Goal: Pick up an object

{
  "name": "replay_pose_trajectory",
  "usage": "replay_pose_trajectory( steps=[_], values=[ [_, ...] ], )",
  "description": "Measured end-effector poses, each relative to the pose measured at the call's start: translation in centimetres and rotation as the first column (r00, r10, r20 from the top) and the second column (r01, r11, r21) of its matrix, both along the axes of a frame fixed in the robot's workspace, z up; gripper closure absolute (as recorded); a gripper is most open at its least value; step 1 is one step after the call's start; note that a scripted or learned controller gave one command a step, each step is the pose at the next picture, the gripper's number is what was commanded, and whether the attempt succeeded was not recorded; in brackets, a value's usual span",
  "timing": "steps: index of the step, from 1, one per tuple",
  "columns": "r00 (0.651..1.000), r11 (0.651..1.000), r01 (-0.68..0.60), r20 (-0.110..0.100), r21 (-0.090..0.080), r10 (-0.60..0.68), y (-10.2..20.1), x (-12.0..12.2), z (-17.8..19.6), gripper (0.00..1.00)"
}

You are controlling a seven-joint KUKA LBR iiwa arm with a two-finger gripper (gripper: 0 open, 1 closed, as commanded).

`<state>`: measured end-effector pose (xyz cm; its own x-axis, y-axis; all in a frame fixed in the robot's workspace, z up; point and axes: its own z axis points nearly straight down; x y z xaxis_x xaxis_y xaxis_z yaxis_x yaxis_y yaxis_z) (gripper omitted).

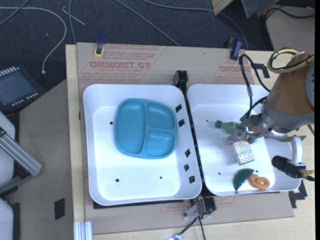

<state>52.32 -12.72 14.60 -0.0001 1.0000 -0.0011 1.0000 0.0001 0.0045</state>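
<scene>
Low over the right bin (210, 101), the gripper (243, 132) sits above a small patterned packet (243, 152); whether it is open cannot be told. A green object (225, 126) lies just left, a pretzel-like ring (260, 182) nearer the front. The left bin (100, 104) holds a blue divided plate (146, 128).

Even overhead light, soft shadows, mild glare on white bins (100, 109), slightly soft focus.

A blue divided plastic plate (146, 128) lies in the left white bin (100, 179), toward its far edge. In the right white bin (215, 184), a green plastic bottle (226, 126) lies mid-bin, a small checkered white box (243, 152) just nearer, and a dark green leaf-shaped piece (242, 178) touches an orange ring-shaped toy (260, 182) by the near right corner.
</scene>
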Motion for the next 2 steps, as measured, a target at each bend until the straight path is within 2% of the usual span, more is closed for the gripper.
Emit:
replay_pose_trajectory(
  steps=[1,2],
  values=[
    [1.0,1.0,0.0,0.002,0.0,0.0,0.0,-0.8,5.7,1.0],
    [1.0,1.0,-0.001,0.003,0.0,0.001,0.0,-0.7,10.8,1.0]
  ],
)
